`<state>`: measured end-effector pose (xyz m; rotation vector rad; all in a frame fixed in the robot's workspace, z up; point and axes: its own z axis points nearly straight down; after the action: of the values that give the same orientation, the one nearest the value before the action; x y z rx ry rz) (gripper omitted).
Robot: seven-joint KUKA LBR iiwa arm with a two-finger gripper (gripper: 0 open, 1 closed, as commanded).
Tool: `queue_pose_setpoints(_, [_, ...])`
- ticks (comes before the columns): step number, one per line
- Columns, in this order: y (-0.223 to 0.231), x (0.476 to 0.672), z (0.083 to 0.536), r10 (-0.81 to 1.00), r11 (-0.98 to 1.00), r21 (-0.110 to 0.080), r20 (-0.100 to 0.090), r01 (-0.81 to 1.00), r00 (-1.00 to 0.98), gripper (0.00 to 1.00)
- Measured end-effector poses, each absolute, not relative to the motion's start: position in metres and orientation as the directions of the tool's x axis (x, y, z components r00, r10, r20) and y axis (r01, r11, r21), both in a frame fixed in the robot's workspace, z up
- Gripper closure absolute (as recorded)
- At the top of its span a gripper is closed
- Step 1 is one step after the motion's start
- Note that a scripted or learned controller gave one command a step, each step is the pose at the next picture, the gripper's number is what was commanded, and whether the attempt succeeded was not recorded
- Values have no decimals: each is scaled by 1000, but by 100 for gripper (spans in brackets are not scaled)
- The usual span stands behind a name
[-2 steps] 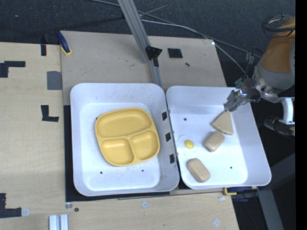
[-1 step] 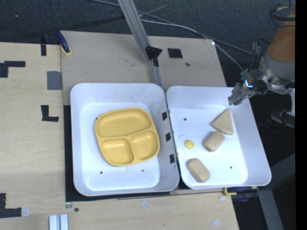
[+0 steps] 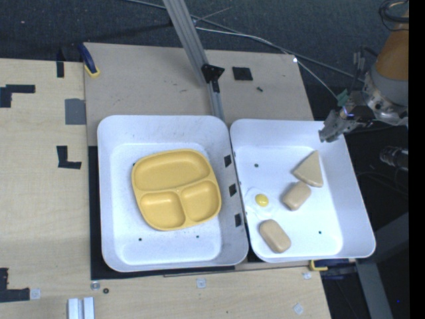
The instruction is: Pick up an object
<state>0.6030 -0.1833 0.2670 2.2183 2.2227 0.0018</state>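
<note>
Left bin [image 3: 113, 178]: holds a yellow divided plate [image 3: 176, 189], lying flat near the middle.
Right bin [image 3: 345, 198]: holds four small things, all untouched.
Fried egg toy [image 3: 259, 201]: flat against the floor near the left wall.
Lower bread roll [image 3: 274, 236]: near the front.
Upper bread roll [image 3: 296, 196]: just beside the wedge.
Tan wedge [image 3: 310, 169]: nearest the arm.
Gripper [image 3: 330, 130]: above the bin's far right rim, holding nothing; finger opening too small to tell.
Risk: descending here, it likely strikes the rim; crowded wedge and roll may slide apart.

Arm [image 3: 393, 58] cut off at the right edge; gripper [image 3: 330, 133] dark, too small to read
</note>
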Motion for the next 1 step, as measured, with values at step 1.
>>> queue_pose_setpoints(1, [-135, 588, 252, 1000, 4, -4, 1, 1000, -4, 100])
